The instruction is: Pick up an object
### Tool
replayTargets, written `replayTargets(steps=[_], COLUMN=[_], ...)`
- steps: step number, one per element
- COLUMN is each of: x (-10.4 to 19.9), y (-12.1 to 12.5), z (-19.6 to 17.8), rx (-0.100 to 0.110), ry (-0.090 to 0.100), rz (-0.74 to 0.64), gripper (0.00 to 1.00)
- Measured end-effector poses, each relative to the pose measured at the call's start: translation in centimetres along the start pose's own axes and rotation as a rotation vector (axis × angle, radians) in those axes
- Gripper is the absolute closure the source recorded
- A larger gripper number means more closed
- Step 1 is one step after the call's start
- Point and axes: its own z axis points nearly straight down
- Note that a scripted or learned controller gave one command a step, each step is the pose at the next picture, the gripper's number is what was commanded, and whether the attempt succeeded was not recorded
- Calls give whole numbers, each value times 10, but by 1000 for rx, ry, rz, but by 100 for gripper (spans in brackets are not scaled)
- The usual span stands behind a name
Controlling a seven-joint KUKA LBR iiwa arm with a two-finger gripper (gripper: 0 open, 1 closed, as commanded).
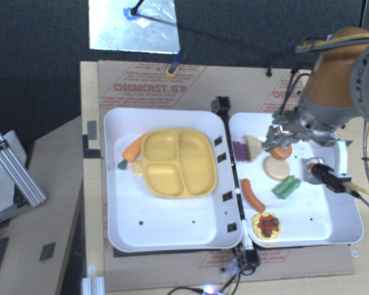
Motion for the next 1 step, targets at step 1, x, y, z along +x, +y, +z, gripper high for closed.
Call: replayTargets(steps=[1], x=[2], y=[0], z=[0], rx=[0], ry=[0], rz=[-2], gripper=[100])
